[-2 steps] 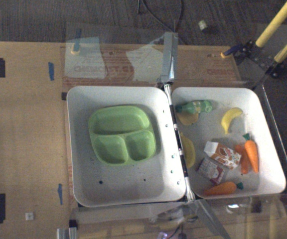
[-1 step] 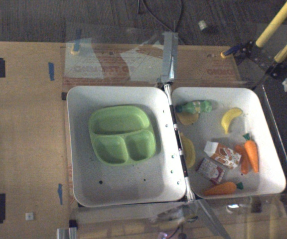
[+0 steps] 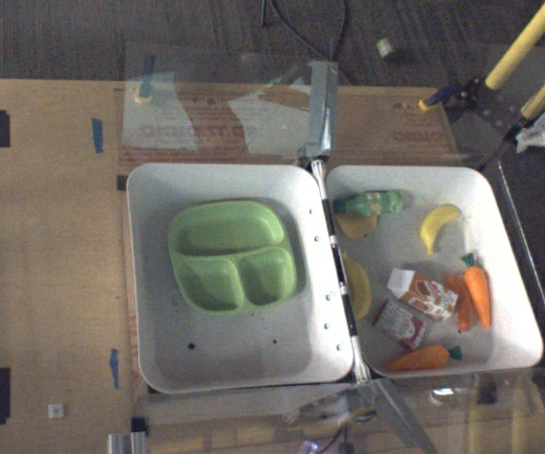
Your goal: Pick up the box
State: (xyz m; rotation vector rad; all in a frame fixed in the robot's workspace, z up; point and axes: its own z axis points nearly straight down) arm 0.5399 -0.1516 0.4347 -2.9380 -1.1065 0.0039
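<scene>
The box [image 3: 430, 299] lay flat in the right bin [image 3: 511, 253], crowded between a red packet [image 3: 400, 323] and a carrot [image 3: 479, 294], so a clean pick likely meant descending straight over its middle, gripping across its narrower sides, clear of both neighbours.

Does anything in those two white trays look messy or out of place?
Nothing looks spilled or broken. The right bin is a loose jumble: two small boxes lie askew against each other, carrots beside them, and a green bottle lies on its side. The green divided plate sits slightly crooked in the left bin.
</scene>
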